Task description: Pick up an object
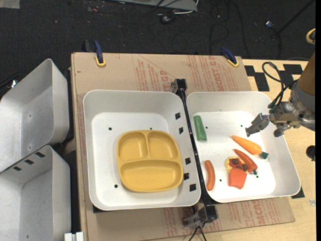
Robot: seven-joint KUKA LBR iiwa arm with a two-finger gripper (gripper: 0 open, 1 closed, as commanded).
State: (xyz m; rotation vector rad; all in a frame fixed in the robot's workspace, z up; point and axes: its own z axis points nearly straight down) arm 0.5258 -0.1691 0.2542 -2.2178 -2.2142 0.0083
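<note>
The right bin (pixel 228 102) holds several toy foods: a green stick (pixel 200 127), an orange carrot (pixel 247 144), a red chili (pixel 245 158), a small yellow-and-red piece (pixel 233 162), an orange-red chunk (pixel 237 178) and a reddish sausage (pixel 209 174). My gripper (pixel 267 127) hangs over this bin's right side, just above and to the right of the carrot. It is open, with nothing between its fingers. One finger (pixel 255 125) points toward the carrot's thick end.
In the left bin (pixel 100 109) lies a yellow divided plate (pixel 149 160). A black divider (pixel 186 129) runs between the bins. Two white tubs (pixel 30 114) stand off the bench at the left. Cables (pixel 273 77) trail near the arm at the right.
</note>
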